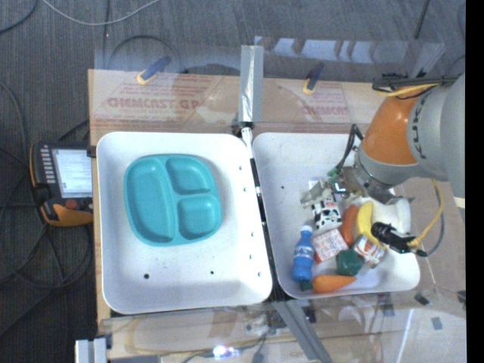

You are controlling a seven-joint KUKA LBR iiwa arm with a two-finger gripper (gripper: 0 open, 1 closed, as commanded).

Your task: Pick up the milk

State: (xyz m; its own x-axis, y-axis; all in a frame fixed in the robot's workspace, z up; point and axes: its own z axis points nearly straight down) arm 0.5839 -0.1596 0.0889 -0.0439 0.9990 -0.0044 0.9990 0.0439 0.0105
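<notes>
Partly hidden under the grey-and-orange wrist, jaws [330, 190] low in the right bin [281, 203]; impossible to tell whether released or clenched. Just below, cow-patterned milk carton [327, 216], small and boxy, among a yellow banana [364, 220], blue bottle [302, 254] and orange carrot [333, 283]. Glossy teal divided tray [174, 199] in the left bin [121, 278]. Faint red lettering across the counter [151, 100], unreadable.

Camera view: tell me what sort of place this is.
Probably a robotics lab set up for pick-and-place trials. A grey and orange arm reaches over two white bins on a bench, the right one piled with toy groceries such as a banana and a blue bottle, and loose cables trail across grey carpet.
</notes>
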